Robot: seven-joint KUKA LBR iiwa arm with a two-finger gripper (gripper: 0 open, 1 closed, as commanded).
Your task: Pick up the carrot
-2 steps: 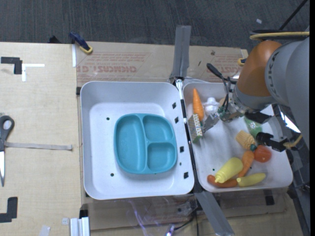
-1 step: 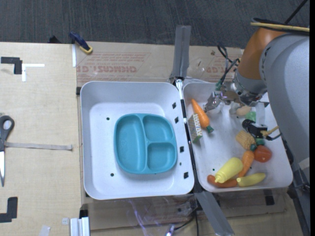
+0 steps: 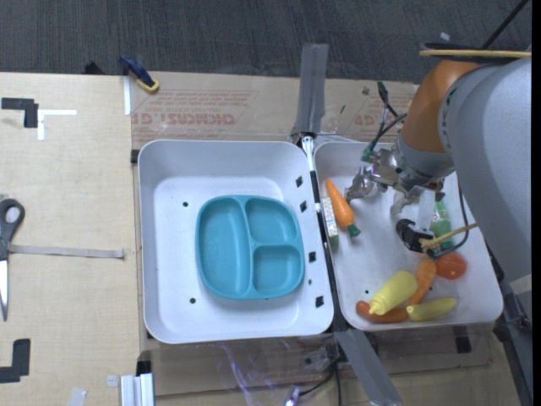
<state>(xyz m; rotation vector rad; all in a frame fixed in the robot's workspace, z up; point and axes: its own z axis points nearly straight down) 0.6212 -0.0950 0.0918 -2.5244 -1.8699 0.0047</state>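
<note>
Carrot (image 3: 340,207): an orange toy tapering to a blunt tip, with a small green stub at its lower end. It lies in the right bin (image 3: 482,299), close against that bin's left wall and about midway along it. Its long axis runs slantwise, the narrow orange tip pointing toward the bin's far left corner and the green end toward the near right.

By size: the grey arm (image 3: 499,134) with its orange band comes in over the right bin's far right corner. The left bin (image 3: 169,311) carries a teal divided plate (image 3: 251,246) near its centre. The gripper (image 3: 372,180) hangs over the far part of the right bin, just right of the carrot's tip and apart from it; nothing sits between its fingers, and whether they stand open or closed cannot be told.

Along the right bin's near edge lie a yellow squash-shaped toy (image 3: 395,292), a yellow piece (image 3: 431,309), and another orange carrot-like toy (image 3: 423,279), with a small red-orange tomato (image 3: 450,266) by the right wall.
</note>
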